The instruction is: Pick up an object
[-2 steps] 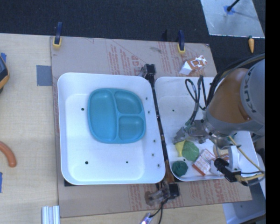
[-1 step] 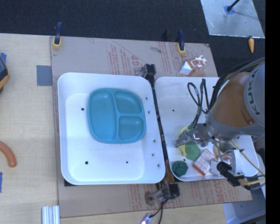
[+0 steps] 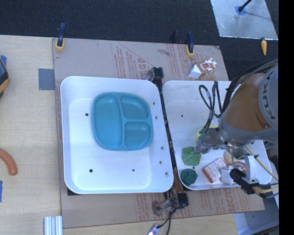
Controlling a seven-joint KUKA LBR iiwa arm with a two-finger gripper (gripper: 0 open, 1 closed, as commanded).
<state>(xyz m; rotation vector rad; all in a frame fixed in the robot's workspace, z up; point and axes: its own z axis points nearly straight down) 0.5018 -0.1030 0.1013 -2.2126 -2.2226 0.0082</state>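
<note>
Several small items sit in the right bin (image 3: 181, 94), all toward its near end: a light green piece (image 3: 190, 156), a dark green lump (image 3: 188, 176) and a red-and-white packet (image 3: 213, 170). Gripper (image 3: 209, 142) hangs low over this cluster, just right of and slightly beyond the light green piece. That piece looks the nearest candidate; it lies toward the left bin (image 3: 71, 131) from the gripper. Cannot tell how the gripper is set; arm body hides it. Nothing visibly held. Blue plate (image 3: 122, 121) lies in the left bin, well apart.
</note>
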